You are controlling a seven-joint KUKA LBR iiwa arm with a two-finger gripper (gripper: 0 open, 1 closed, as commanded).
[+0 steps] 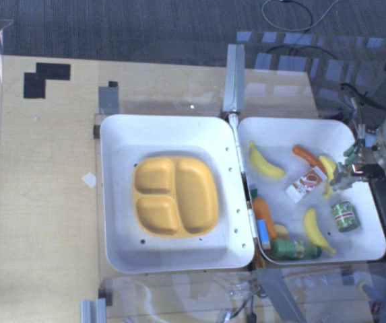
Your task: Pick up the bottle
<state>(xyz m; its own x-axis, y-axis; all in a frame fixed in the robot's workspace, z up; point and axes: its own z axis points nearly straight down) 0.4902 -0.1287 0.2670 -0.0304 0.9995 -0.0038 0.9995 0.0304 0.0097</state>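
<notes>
Bottle [294,249], dark green with a lighter label, lies on its side well apart from the claw [346,174], whose state cannot be told.

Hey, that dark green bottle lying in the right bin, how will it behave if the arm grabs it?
The dark green bottle lies on its side, so it may roll when nudged. Its rounded body looks smooth, perhaps slippery. A yellow banana and the bin's wall crowd it, likely hampering the pincer.
</notes>
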